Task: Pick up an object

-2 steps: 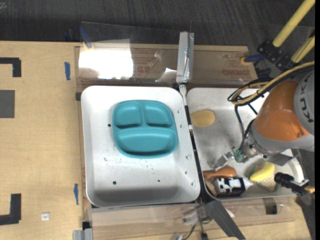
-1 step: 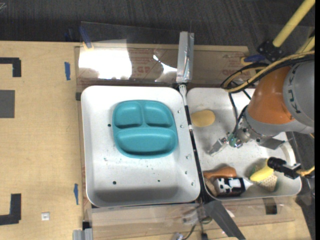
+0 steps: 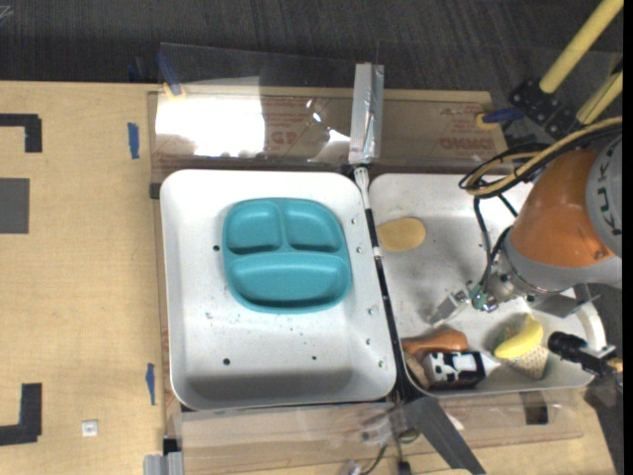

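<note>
Arm: grey body with orange band [image 3: 566, 228], entering from the right and reaching down over the right bin.
Gripper: the gripper [image 3: 465, 303] sits low over the middle of the right bin [image 3: 435, 201], pointing toward the lower left.
Jaws: state cannot be determined; the tips are small and blurred against the bin floor, and nothing is visible between them.
Left bin: white bin [image 3: 188, 265] holding one teal divided plate [image 3: 287, 253], three compartments, lying flat near the centre.
Right bin, far side: a flat tan round piece [image 3: 401, 233], like a cookie, well apart from the gripper.
Right bin, near edge: an orange-brown item [image 3: 435, 342] just below the gripper, not touching it; a black-and-white item [image 3: 453, 367] touching its lower side; a yellow item [image 3: 521, 341] on a tan cone-like piece [image 3: 534, 362] further right, under the arm.
Worktop: brown cardboard-covered worktop [image 3: 79, 265] carrying both bins side by side, with blue tape marks [image 3: 133, 140] on the left.
</note>
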Action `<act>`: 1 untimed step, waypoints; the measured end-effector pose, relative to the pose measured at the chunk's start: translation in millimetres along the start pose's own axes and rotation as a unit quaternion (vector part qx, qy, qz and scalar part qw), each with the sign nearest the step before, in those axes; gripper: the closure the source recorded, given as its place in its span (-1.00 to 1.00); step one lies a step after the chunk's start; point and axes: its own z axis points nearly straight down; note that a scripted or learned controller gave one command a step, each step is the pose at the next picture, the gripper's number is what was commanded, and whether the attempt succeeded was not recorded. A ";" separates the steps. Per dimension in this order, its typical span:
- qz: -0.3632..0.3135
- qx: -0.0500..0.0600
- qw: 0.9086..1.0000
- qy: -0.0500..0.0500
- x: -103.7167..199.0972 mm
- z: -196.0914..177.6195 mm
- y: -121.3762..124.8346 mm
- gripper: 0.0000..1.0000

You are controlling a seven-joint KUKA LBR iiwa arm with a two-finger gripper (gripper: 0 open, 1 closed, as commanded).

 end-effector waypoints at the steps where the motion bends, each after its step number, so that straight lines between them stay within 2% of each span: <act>1: -0.045 0.001 0.999 -0.001 -29.8 -42.1 -42.7 -1.00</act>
